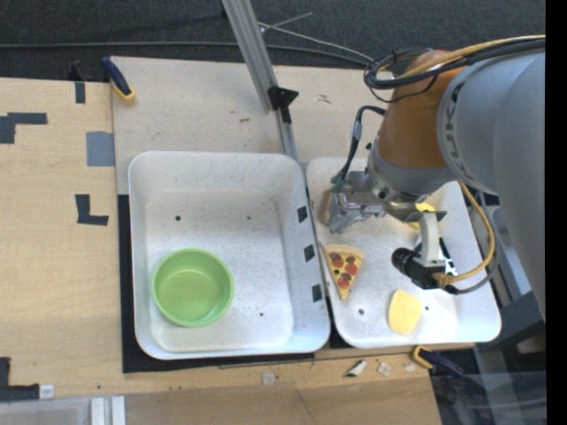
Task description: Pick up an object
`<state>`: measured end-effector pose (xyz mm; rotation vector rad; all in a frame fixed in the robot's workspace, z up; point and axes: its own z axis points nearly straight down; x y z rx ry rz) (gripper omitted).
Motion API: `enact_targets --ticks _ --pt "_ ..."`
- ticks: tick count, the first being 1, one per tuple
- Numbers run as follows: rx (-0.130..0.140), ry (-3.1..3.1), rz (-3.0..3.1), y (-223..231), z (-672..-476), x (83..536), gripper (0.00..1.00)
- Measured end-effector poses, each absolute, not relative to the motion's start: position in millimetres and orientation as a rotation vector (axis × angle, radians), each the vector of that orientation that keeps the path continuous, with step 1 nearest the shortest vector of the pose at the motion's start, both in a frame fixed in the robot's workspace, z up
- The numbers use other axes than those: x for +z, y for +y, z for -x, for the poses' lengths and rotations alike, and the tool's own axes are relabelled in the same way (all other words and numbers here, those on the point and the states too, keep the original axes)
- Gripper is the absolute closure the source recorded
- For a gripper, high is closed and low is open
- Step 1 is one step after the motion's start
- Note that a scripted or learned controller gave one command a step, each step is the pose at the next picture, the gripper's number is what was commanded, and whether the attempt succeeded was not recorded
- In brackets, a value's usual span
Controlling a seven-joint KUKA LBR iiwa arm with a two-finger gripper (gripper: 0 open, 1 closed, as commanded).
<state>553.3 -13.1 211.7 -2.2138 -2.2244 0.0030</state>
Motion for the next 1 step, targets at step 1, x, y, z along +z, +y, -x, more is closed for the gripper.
enact_targets --ticks 1 --pt "0.001 -2.226 2.213 25.5 -584.5 217.3 1.00"
